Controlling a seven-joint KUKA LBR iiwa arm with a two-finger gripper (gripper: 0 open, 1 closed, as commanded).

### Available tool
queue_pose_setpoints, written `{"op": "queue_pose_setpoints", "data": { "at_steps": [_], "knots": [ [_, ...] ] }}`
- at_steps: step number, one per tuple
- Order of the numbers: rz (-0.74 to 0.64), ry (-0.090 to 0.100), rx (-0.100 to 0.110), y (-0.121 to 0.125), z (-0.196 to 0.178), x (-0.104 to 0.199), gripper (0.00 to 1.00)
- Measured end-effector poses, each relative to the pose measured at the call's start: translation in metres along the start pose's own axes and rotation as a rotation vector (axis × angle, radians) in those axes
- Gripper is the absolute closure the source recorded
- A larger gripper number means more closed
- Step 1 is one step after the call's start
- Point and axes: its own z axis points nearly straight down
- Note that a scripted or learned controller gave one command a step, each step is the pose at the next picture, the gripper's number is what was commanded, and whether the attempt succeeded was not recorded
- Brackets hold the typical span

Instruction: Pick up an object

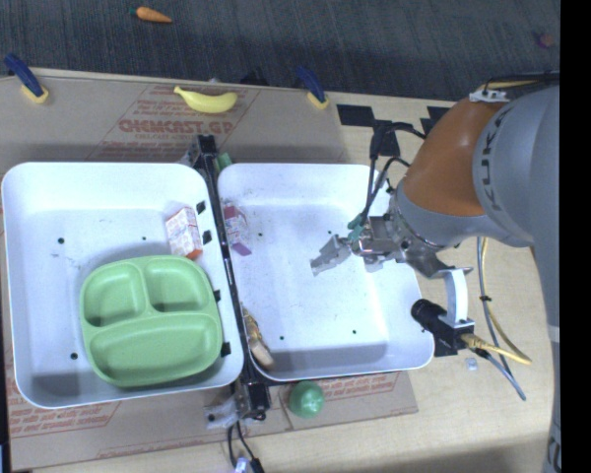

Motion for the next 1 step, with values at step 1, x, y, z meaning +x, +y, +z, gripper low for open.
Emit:
{"op": "queue_pose_setpoints", "data": {
  "at_steps": [1],
  "knots": [
    [0.001, -0.001, 0.0, 0.0314, 0.0118, -0.0612, 0.0]
  ]
}}
